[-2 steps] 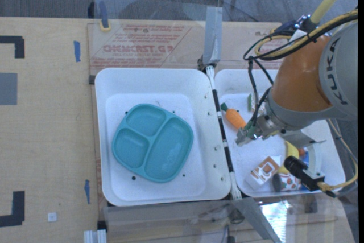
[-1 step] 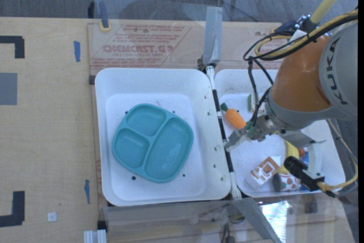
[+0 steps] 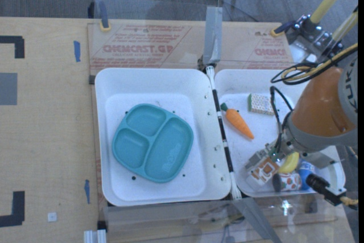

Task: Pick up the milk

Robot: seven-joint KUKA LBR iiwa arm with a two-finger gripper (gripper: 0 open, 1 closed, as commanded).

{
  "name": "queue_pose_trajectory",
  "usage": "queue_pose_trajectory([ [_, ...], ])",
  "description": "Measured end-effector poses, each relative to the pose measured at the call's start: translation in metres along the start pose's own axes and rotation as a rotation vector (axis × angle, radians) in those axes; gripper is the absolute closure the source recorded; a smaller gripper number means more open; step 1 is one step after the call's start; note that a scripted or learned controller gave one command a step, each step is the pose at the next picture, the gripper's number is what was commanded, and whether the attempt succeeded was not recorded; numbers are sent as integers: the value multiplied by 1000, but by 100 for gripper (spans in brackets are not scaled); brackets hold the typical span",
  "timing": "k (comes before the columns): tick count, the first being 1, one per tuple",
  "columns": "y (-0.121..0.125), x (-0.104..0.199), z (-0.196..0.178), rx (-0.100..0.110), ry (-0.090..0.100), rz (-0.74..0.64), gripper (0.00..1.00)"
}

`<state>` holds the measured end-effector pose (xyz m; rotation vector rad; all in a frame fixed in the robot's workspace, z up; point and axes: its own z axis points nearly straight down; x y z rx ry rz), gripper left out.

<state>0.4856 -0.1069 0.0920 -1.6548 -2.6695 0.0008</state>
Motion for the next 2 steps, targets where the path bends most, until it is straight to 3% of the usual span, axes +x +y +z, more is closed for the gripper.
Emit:
queue_pose_trajectory([
  [1,0,-2,-8,0,0,5,100],
  [2,0,-2,-8,0,0,6,0],
])
